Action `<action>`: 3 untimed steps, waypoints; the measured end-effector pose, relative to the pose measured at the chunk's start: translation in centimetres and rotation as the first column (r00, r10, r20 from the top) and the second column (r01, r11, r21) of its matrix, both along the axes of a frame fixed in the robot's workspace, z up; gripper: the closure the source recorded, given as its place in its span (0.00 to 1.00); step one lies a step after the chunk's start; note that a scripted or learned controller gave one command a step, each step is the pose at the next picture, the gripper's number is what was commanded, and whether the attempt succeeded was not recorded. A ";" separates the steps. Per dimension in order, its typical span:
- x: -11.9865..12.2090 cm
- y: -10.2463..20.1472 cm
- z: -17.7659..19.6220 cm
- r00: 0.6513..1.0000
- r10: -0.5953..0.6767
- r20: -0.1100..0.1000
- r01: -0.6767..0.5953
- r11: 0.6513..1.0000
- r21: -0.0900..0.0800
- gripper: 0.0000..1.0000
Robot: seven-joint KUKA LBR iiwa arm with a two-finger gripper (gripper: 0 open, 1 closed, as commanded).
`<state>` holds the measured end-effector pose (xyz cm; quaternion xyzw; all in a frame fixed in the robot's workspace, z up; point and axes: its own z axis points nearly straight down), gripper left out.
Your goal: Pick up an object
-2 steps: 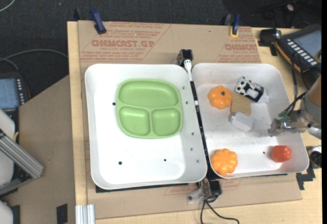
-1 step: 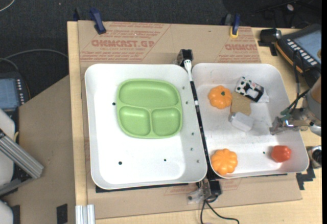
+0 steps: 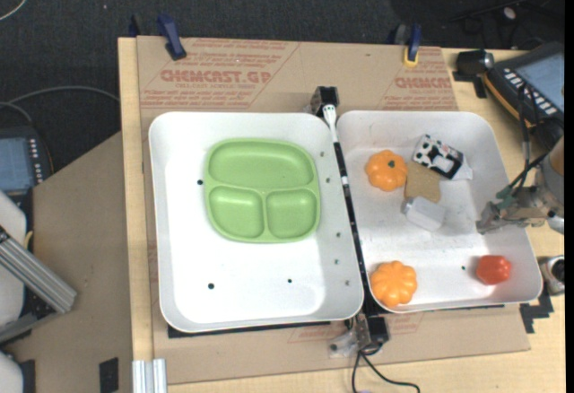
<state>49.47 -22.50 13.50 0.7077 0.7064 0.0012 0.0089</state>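
The gripper (image 3: 491, 219) sits low at the right edge of the right bin (image 3: 466, 124), entering from the right. Whether its fingers are open or closed cannot be told; the tips are small and blurred against the bin floor. Nothing is seen between them.

Candidate objects, all in the right bin:

- Red ball-like object (image 3: 492, 269), near right corner, just nearer than the gripper. It is the closest candidate. Judged light, rigid and smooth (likely a plastic toy fruit), so it may roll or squirt out under off-centre pressure. Take hold across its widest part, fingers level with its middle.
- Orange pumpkin, near (image 3: 395, 282), at the near edge towards the bin's left wall. Judged light and firm; the ribbed surface should give better purchase than the red object. The nearby wall limits finger clearance on the near side.
- Orange pumpkin, far (image 3: 386, 170), in the far left part of the bin, with open floor on most sides. Grip across the ribs, below the stem.
- Black-and-white object (image 3: 437, 155), far centre, touching or overlapping a tan flat piece (image 3: 423, 186). Shape unclear; avoid as a first choice.
- Grey block (image 3: 424, 213), centre. Judged stiff, with flat faces suited to a parallel grip.

The left bin (image 3: 170, 203) holds a green divided tray (image 3: 263, 188) (wide and shallow, so judged a poor fit for the fingers).
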 end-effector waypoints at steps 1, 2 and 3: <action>0.0 0.0 1.0 1.000 0.000 0.002 0.000 1.000 -0.002 1.00; 0.1 0.0 2.0 1.000 0.000 0.005 0.000 1.000 -0.003 1.00; 0.1 -0.1 3.0 1.000 0.001 0.006 -0.001 1.000 -0.005 1.00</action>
